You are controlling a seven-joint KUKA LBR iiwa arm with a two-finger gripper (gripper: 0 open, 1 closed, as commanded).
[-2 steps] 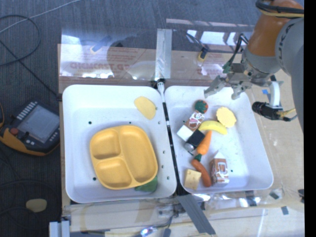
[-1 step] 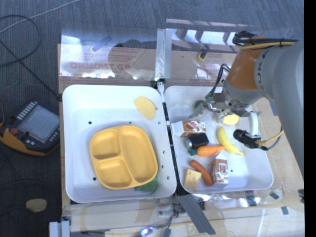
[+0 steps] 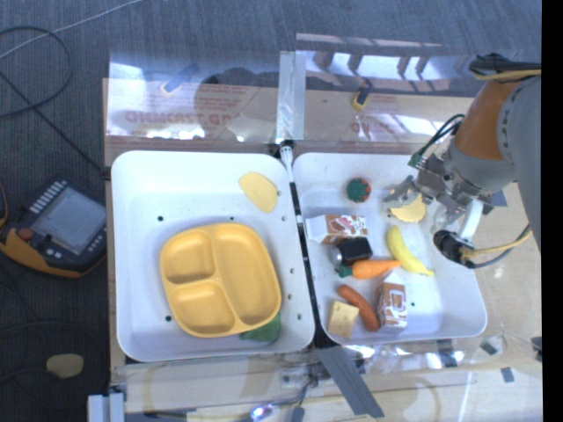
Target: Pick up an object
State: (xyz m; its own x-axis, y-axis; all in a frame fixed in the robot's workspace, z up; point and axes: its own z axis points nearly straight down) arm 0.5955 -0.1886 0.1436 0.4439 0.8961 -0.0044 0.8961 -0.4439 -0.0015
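- We are reaching in from the right of the frame, with the gripper (image 3: 420,197) hanging over the upper right part of the right bin (image 3: 475,319).
- A pale yellow chip-like piece (image 3: 406,211) is sitting right at the gripper's tip; we cannot tell whether it is being held or merely lying beneath.
- We cannot tell the gripper's state from this slanted look down.
- Other candidates are lying in the same bin: a banana (image 3: 405,249) just below the gripper, a green-and-red round item (image 3: 357,189) to its left, a carrot (image 3: 376,269) and a black object (image 3: 354,251) in the middle, a small carton (image 3: 344,228), a sausage (image 3: 359,307), a cheese wedge (image 3: 342,319) and a second carton (image 3: 392,305) toward the bottom.
- The left bin (image 3: 132,236) is carrying a yellow divided tray (image 3: 220,278), a pale yellow slice (image 3: 259,191) near its top, and something green (image 3: 261,331) peeking from under the tray.
- We are judging the pick as not yet secured: nothing is visibly raised clear of the bin, so a confirmed grasp and the lift are both remaining.
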